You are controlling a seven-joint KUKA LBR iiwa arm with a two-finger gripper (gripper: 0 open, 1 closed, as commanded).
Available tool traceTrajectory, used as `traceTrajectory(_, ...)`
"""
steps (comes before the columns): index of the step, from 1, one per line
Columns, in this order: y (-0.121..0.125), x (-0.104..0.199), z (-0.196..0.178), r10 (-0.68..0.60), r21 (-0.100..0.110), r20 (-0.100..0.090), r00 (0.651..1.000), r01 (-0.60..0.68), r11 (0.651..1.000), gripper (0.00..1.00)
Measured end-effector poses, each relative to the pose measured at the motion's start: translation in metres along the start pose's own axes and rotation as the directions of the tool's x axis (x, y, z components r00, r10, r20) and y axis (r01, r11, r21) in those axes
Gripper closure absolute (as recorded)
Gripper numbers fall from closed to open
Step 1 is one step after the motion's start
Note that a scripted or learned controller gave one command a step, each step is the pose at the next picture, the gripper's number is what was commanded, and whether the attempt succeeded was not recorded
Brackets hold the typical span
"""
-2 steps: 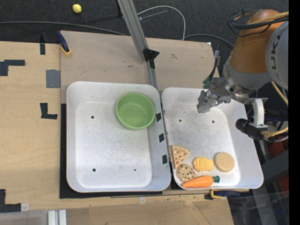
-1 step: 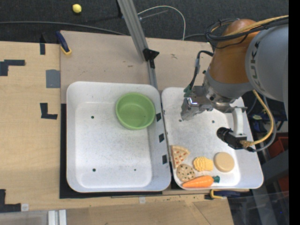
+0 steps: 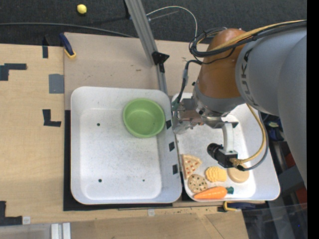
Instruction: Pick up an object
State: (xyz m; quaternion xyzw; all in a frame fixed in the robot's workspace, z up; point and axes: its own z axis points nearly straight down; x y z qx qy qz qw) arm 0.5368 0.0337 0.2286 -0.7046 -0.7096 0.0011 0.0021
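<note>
Writing: part of dark lettering shows on the grey arm (image 3: 271,68) beside its orange band (image 3: 224,63); it is cut off and I cannot read it.
Labels on objects: none legible on the toy food or bowl.
Left bin (image 3: 89,148): holds a green bowl (image 3: 144,117), upright, near the upper right corner.
Right bin (image 3: 264,183): toy food is clustered at its near edge: a pizza slice (image 3: 190,164), a chocolate-chip cookie (image 3: 198,182), a yellow corn piece (image 3: 216,174), a tan round piece (image 3: 239,176) and an orange carrot (image 3: 212,193) lying along the rim.
Hand (image 3: 182,118): over the far left part of the right bin, close to the wall between the bins; the wrist hides it, so I cannot tell its state or whether it holds anything.
In the way: the arm covers much of the right bin; a black fitting (image 3: 222,155) with cable hangs just above the corn.
Around: a grey pole (image 3: 142,26) slants over the table (image 3: 30,113); a small yellow ball (image 3: 81,8) lies on the dark floor beyond.
</note>
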Motion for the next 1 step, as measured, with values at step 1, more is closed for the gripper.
traceTrajectory(1, -0.0124, 0.0575, -0.0053, -0.002, -0.002, 0.0, 1.0, 0.002, 1.0, 1.0)
